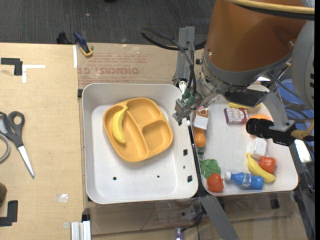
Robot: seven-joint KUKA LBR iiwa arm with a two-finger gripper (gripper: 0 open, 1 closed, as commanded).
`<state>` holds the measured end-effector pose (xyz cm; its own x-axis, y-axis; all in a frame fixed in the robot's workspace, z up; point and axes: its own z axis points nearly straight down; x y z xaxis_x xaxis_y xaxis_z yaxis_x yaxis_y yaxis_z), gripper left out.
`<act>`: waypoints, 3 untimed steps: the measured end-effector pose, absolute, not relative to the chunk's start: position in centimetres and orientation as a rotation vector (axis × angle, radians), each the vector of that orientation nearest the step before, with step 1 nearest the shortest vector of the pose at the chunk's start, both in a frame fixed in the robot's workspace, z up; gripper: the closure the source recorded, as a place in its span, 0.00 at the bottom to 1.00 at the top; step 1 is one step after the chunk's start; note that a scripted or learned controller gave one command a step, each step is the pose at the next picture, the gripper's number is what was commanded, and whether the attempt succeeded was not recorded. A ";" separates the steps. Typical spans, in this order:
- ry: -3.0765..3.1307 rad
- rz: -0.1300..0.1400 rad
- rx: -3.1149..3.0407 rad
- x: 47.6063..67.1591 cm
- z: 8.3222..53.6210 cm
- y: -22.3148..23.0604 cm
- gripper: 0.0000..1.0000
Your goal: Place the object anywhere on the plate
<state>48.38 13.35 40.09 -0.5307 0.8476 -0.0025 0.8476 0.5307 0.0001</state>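
On the left compartment of the orange divided plastic plate lay a yellow toy banana, probably light, stiff and slippery, best pinched mid-length. Right of it hung the gripper; its state I could not tell.

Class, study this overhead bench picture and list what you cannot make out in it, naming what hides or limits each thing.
- Gripper, camera view: whether anything is held cannot be told; the arm's orange band hangs over it.
- Right bin: its far part lies under the arm.
- Small carton: label print too small to read.
- Orange fruit: partly hidden by the box above it.
- Scissors: cut off by the left edge.
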 end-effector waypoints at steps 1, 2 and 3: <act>2.793 -0.004 1.438 51.1 40.7 19.3 1.00; 2.808 -0.006 1.413 50.7 27.9 22.0 1.00; 2.869 -0.002 1.278 49.8 37.2 14.9 1.00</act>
<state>49.84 14.94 37.19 -0.6690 0.7433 -0.0019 0.7433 0.6690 -0.0008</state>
